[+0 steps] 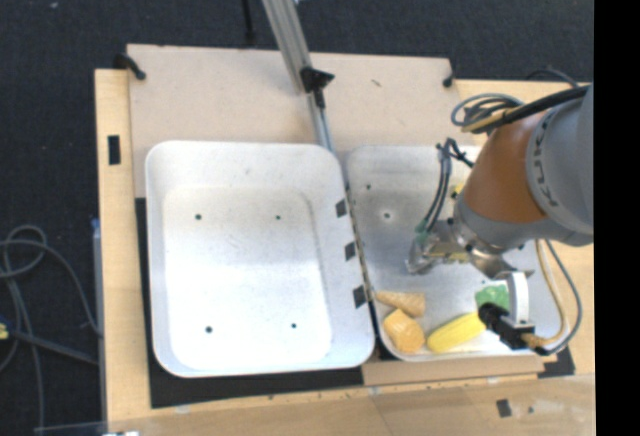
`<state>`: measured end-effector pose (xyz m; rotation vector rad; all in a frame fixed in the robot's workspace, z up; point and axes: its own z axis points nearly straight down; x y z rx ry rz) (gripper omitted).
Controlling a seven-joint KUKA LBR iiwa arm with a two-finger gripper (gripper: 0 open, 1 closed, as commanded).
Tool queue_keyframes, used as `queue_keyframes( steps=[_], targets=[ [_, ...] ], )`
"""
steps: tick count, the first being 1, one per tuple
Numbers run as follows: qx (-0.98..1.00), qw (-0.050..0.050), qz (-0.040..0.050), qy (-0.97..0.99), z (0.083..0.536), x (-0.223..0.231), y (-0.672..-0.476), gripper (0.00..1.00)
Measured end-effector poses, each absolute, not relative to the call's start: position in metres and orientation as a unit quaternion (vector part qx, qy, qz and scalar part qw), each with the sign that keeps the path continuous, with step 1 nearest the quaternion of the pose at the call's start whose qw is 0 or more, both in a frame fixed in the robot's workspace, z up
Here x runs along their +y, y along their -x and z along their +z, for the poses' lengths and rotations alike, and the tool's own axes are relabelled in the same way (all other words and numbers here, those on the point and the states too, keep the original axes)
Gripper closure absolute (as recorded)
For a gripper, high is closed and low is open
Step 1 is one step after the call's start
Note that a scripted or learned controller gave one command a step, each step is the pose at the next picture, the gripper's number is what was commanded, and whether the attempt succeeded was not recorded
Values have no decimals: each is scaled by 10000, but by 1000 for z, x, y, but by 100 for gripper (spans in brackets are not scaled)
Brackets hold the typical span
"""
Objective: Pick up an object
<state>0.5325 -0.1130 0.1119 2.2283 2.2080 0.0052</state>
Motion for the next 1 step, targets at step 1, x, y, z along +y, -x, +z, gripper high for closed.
queue_keyframes(
  steps=[1],
  targets=[
    [7083, 29, 20, -7059, 158, -107, -537, 100]
  ],
)
